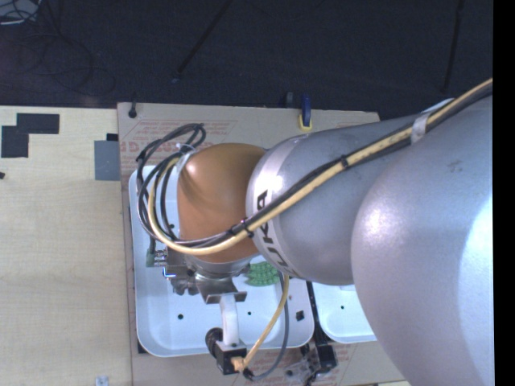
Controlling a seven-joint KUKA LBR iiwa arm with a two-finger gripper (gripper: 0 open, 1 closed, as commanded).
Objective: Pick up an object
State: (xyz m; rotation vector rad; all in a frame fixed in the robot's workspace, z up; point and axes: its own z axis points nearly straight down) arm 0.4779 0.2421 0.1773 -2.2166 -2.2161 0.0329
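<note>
Glossy grey arm (pixel 386 215), orange band (pixel 213 199), shallow white bin (pixel 157 328), bumpy green object (pixel 262 275)

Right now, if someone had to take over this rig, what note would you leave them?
Gripper: down over the left bin, tucked beneath the wrist; whether it is open or shut cannot be told, and nothing is seen in its hold.
Things: a green object lies in the left bin, partly under the arm. The arm covers most of the right bin.
Done: no pick can be confirmed.
Left: grasp an object and lift it out of the bin.
</note>
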